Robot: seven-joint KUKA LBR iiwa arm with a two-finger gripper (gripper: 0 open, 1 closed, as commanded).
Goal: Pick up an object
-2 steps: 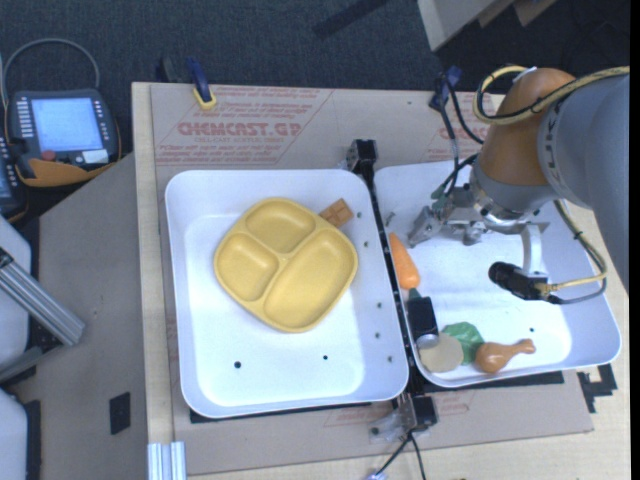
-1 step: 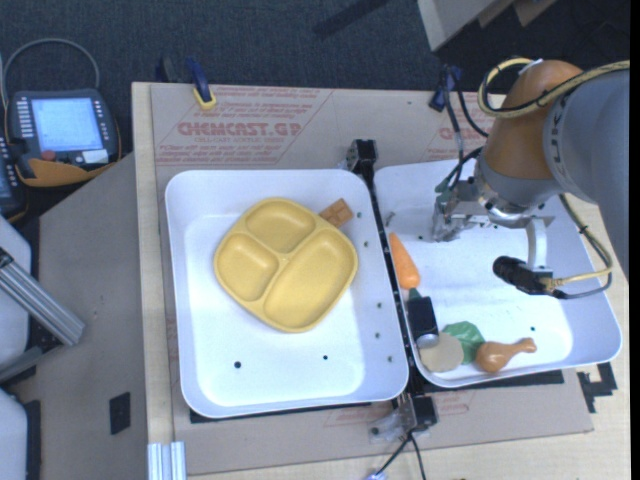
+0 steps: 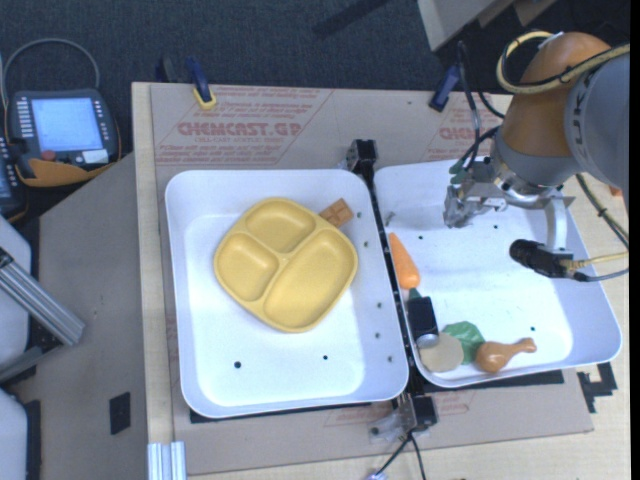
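My gripper hangs over the far part of the right bin, pointing down at bare white floor, with nothing seen between its fingers. An orange carrot lies against the bin's left wall, below and left of the gripper. Further toward the front sit a black block, a beige round piece, a green leafy piece and a brown drumstick. The left bin carries a yellow divided plate with a small brown block at its far right edge.
A black cable connector hangs from the arm over the right bin's right side. A black clamp sits at the top of the divider between the bins. A teach pendant lies off the bench at far left.
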